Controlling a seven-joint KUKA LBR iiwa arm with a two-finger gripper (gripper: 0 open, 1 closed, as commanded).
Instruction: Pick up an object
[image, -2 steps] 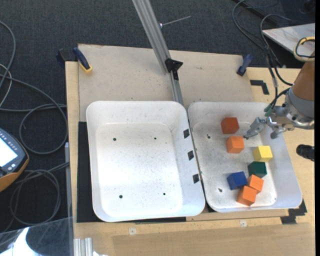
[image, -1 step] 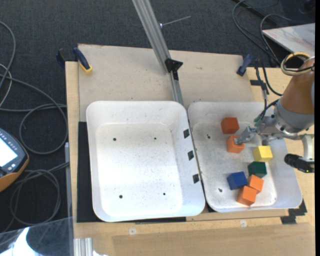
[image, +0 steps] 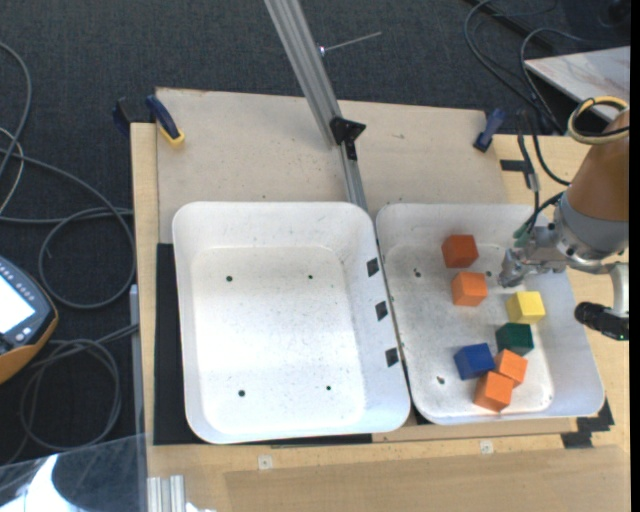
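Observation:
The right bin holds several small blocks. Two orange blocks lie near its middle. A yellow block sits further right, with a green block just below it. Lower down are a blue block and two more orange blocks. My gripper hangs low over the bin, between the second orange block and the yellow block, just above the yellow one. Nothing shows between its fingers.
The left bin stands beside the right one, its wall meeting it at the centre. A slanted metal pole rises from the back of the bench. Blue clamps grip the far bench edge. Cables trail on the floor around.

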